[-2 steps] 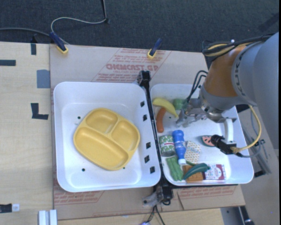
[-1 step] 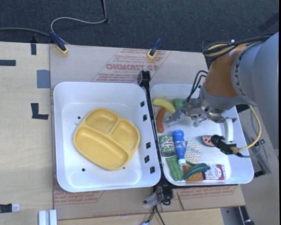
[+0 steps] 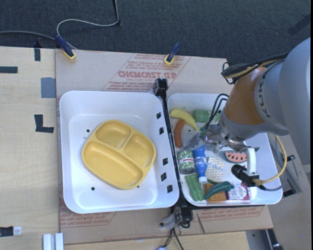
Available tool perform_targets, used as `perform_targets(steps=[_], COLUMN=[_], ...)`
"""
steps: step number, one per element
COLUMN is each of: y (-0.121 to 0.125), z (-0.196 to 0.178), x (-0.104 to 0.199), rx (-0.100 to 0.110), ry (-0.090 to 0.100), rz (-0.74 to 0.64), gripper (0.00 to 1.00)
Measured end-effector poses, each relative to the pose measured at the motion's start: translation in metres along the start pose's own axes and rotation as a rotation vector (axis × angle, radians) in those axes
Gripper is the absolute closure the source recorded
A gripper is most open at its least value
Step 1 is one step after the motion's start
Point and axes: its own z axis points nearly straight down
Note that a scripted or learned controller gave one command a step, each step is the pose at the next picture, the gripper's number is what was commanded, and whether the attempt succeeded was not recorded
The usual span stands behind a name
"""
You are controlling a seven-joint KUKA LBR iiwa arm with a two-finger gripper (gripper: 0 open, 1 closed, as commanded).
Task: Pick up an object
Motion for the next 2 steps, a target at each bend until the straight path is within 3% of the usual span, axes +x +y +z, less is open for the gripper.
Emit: perform_targets(steps=[1, 2], y=[0.001, -0.016], z=[-0.01, -0.099], x=[-0.001, 0.055], rx=[-0.002, 0.001], ry=[-0.002, 0.001], rz=[0.0, -0.001], gripper=[1.0, 1.0])
